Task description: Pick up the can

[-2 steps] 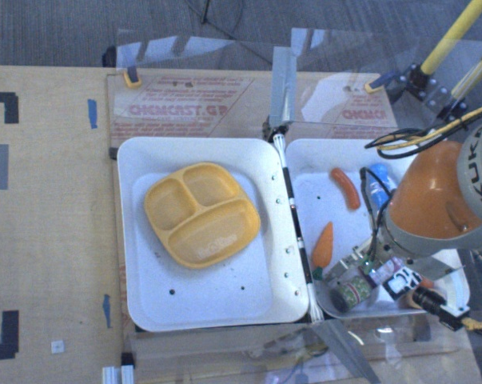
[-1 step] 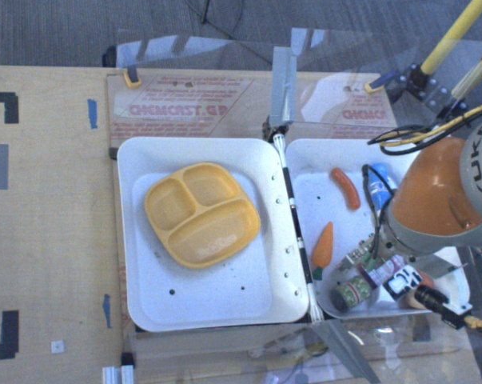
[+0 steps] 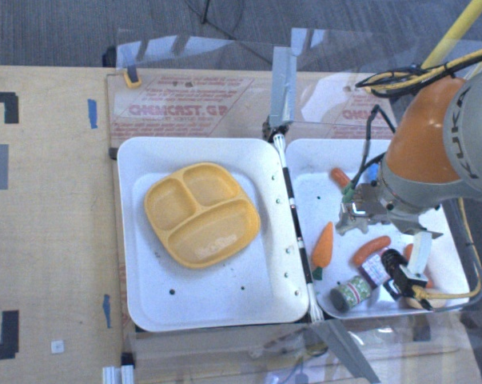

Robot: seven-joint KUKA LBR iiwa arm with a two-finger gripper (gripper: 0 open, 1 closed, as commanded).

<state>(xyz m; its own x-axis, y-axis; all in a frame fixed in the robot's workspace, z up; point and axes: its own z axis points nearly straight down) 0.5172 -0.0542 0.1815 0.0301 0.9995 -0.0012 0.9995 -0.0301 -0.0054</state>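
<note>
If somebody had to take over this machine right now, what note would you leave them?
Gripper: over the middle of the right bin, away from the can; whether it is open or shut cannot be told.
Can: lying on its side at the right bin's near edge, just below the carrot and next to a red sausage-like toy.
Left bin: holds a yellow divided plate, not part of the job.
Done: nothing yet; the can is not lifted.
Left: bring the gripper over the can, grasp it and lift it.
</note>
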